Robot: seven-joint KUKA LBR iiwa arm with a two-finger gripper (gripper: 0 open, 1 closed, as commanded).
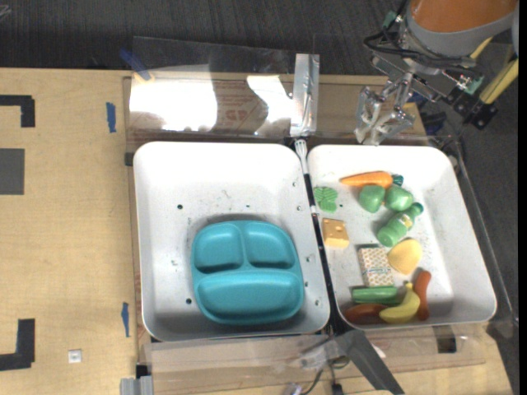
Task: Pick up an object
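Note:
The right bin (469,245) holds several toy foods. An orange carrot (367,178) lies at the back. Near it are green vegetables (372,197), a green bottle (396,224) and a yellow lemon (403,256). A tan cracker (335,234) and a small green leaf piece (326,197) lie by the left wall. A patterned box (375,263), a banana (401,309) and a red sausage (422,289) crowd the front. My gripper (381,120) hangs over the bin's far rim, behind the carrot, open with nothing between its fingers.
The left bin (165,188) carries a teal divided tray (245,270) toward its front. A clear plastic sheet and a metal post (305,93) stand behind the bins. Cables and the arm's orange band (457,2) are at the top right.

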